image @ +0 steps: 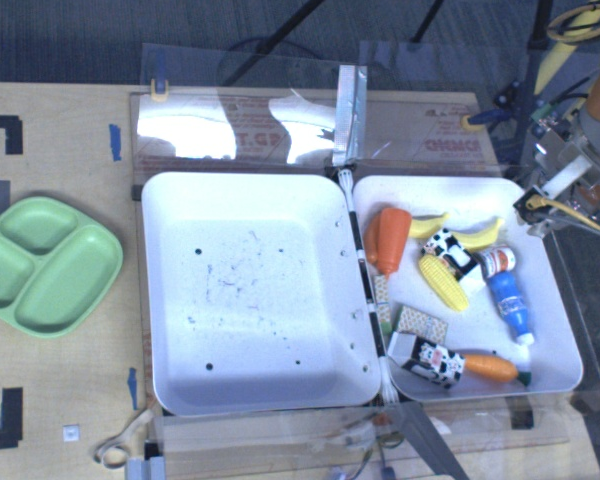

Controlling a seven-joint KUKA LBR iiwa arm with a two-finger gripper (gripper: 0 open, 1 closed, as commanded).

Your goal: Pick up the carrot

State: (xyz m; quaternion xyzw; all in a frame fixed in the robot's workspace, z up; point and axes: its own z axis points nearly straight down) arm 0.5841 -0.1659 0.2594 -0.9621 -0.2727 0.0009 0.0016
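The carrot is small and orange with a green stem end. It lies flat near the front wall of the right bin, its tip against a black-and-white cow-patterned box. My gripper hangs over the right bin's far right corner, well behind the carrot and apart from it. Nothing shows in its grasp.
The right bin also holds a fat orange-red vegetable, a banana, a corn cob, a blue bottle and a patterned cracker. A left bin adjoins it. A green divided plate sits on the bench at far left.
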